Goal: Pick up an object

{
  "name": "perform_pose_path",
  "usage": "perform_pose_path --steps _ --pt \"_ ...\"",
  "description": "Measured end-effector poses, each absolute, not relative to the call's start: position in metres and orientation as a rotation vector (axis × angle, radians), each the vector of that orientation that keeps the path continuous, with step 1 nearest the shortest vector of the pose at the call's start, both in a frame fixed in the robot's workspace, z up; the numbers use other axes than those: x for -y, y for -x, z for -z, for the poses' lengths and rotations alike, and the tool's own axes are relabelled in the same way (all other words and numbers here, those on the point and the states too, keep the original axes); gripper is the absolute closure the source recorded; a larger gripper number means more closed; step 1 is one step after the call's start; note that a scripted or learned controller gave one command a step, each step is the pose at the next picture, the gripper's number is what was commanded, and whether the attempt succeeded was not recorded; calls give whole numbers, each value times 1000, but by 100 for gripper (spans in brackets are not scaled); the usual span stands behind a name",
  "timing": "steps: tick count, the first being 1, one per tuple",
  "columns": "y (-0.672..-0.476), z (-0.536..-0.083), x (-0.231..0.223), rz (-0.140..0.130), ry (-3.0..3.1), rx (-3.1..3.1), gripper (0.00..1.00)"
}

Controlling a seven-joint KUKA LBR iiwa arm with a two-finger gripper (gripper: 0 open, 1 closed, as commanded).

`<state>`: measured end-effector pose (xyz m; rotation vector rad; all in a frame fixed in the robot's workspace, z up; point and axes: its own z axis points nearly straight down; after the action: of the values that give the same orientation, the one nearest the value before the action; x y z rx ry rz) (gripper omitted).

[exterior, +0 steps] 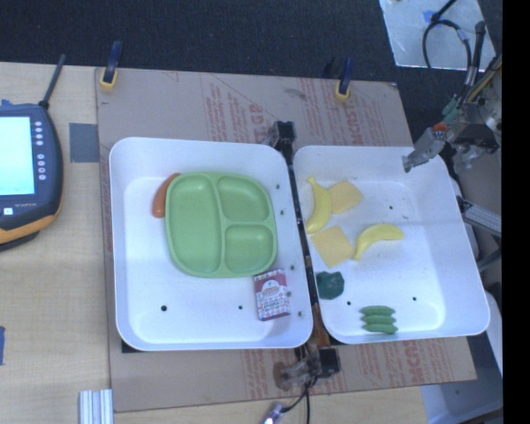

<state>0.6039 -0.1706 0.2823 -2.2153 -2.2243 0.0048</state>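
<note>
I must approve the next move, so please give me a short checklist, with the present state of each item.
1. Gripper above right bin corner, apart from items: ok.
2. Finger state: cannot tell.
3. Nothing held: cannot tell.
4. Curved yellow piece lies alone, easy target: ok.
5. Banana touches yellow slice, crowded: not ok.
6. Green pod free of the wall: ok.

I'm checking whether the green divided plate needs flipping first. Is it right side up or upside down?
Right side up. The green divided plate lies flat in the left bin, its three hollow compartments facing the camera, with raised ridges between them.
</note>
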Motion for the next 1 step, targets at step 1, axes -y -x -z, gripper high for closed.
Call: perform_pose_path --steps 1 --pt "-571 -168 128 -7 2213 2225 0"
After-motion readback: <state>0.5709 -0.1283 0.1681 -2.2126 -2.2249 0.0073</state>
